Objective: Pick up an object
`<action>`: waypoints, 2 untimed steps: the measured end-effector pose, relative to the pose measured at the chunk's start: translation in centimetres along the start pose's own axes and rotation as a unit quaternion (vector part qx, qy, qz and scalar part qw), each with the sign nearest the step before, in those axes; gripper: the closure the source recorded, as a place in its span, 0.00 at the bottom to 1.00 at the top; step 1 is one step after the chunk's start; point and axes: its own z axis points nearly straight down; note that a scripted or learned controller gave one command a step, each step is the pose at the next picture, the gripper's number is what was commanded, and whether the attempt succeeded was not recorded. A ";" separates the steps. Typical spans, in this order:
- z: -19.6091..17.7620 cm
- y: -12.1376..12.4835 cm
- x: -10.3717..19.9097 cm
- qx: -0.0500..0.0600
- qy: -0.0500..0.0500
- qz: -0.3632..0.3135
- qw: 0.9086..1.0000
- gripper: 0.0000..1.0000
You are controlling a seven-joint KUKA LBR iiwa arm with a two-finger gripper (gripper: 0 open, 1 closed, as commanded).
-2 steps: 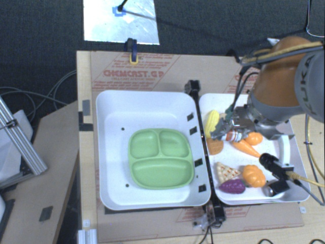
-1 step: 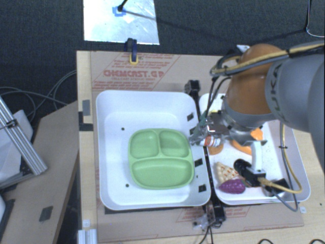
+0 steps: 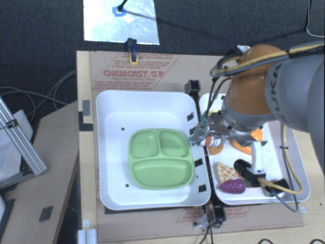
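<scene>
Objects: purple grape bunch, beige ridged shell-like piece and orange piece are lying in the right white bin.
Gripper: gripper is hanging over that bin's left edge; finger opening and any hold cannot be told.
Left bin: left white bin is holding a green three-compartment plastic plate.
</scene>
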 end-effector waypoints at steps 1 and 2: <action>-1.8 0.4 0.3 0.000 0.000 0.000 1.000 1.00; -0.6 -0.2 -0.7 0.000 0.000 0.002 1.000 1.00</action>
